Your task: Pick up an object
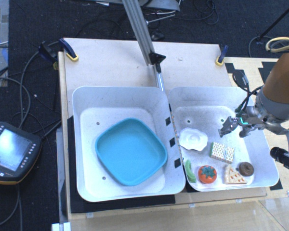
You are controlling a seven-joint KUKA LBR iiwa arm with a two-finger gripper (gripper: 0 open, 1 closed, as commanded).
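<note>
The right bin [202, 112] holds several small items: a white crumpled piece [193, 139], a checkered block [222, 152], a red tomato-like toy [207, 173], a pizza-slice toy [234, 177], a brown doughnut [245, 168] and a green piece [188, 170] by the left wall. My gripper [235, 128] hangs over the right bin's right half, just above and right of the checkered block. Its fingers stand apart with nothing between them.
The left bin [86, 105] holds a blue square tray [130, 151]. A metal pole [140, 25] slants down to the divide between the bins. A teach pendant [9, 150] lies on the floor at the left. Yellow clamps [71, 55] hold the board's back corners.
</note>
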